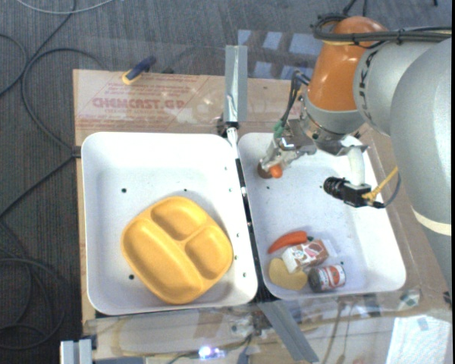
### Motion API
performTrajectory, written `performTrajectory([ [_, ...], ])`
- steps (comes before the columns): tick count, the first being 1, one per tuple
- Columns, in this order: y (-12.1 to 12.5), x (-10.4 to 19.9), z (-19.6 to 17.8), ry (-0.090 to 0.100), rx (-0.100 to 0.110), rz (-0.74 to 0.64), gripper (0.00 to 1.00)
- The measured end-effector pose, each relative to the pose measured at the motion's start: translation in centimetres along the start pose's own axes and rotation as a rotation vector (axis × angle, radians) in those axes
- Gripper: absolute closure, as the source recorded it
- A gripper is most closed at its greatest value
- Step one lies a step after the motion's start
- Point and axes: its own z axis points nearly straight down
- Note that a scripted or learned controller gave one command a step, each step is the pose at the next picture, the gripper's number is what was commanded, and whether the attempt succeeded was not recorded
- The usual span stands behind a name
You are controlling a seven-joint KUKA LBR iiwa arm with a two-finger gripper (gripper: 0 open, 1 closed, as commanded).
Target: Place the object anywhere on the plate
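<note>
I see the gripper [271, 165] at the upper left of the right bin [387, 271], touching a small orange object [274, 171]; I can't tell its opening. The yellow plate [177, 248] sits in the left bin [106, 165].

I see even, bright overhead light. The white bins [167, 146] glare slightly; shadows stay soft. The frame is mildly blurred throughout.

Yellow plate [177, 249], white bins [98, 165]
</note>
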Motion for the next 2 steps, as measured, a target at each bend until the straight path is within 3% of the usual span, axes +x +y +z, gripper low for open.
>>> performTrajectory([
  [1, -1.0, 8.2, 0.0, 0.005, 0.002, 0.187, 1.0],
  [2, -5.8, 16.2, 5.3, 0.004, 0.004, 0.185, 1.0],
])
